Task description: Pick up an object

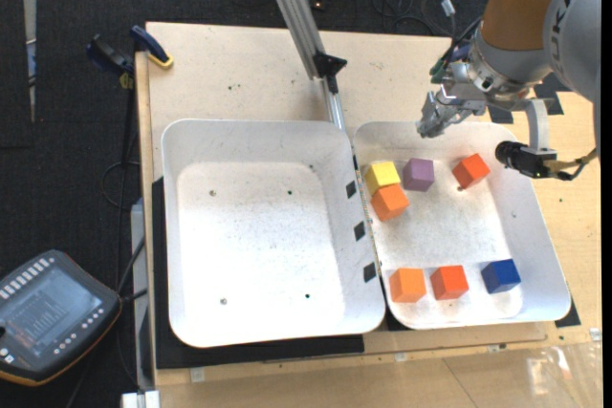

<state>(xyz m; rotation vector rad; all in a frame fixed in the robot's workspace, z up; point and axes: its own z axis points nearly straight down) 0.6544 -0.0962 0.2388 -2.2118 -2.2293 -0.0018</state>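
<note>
Taking the shallow white right-hand bin (535, 248) as landmark: along its near edge sits a row of three small cubes, an orange cube (408, 284) to the left, a red-orange cube (449, 282) in the middle and a blue cube (500, 275) to the right, each just apart. Farther in, toward the bin's left wall, a second orange cube (389, 202) touches a yellow cube (383, 175) behind it. A purple cube (419, 173) lies just right of the yellow one, and a red cube (469, 171) sits farther right. Above the bin's far rim hangs the grey two-finger gripper (432, 126), clear of every cube; whether its fingers are apart or together cannot be told.
</note>
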